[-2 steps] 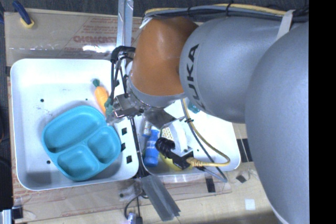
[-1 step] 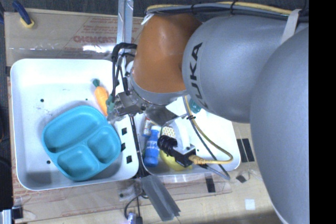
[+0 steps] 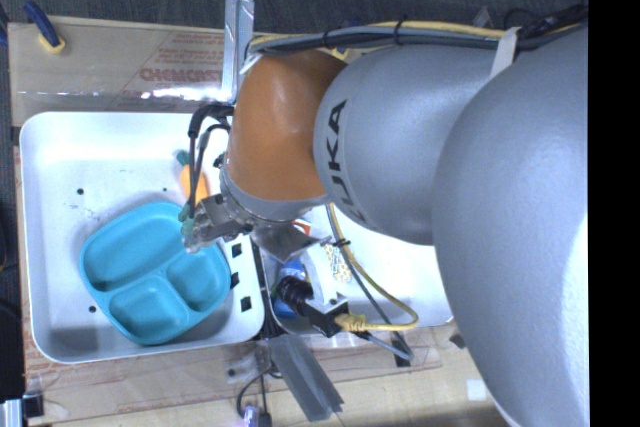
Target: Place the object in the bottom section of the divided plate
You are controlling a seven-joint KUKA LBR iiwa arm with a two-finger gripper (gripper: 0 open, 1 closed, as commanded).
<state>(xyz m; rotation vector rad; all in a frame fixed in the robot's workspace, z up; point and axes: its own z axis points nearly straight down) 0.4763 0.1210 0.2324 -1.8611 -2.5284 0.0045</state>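
A blue divided plate (image 3: 150, 280) lies in the left white bin (image 3: 50, 215), toward its front right. It has one large section on the upper left and two smaller ones along its lower right. My gripper (image 3: 193, 229) hangs over the plate's upper right rim, under the orange wrist band (image 3: 280, 130). Just behind the gripper an orange object (image 3: 196, 181) with a teal tip shows against the bin floor, partly hidden by the wrist and its black cables. Whether anything sits in the gripper is hidden.
The arm's grey body covers most of the right bin (image 3: 420, 275), where a blue item (image 3: 291, 273) and a white printed packet (image 3: 335, 265) peek out. A yellow cable (image 3: 375, 320) loops near the front edge. A blue-handled tool (image 3: 42, 25) lies on the bench's far left.
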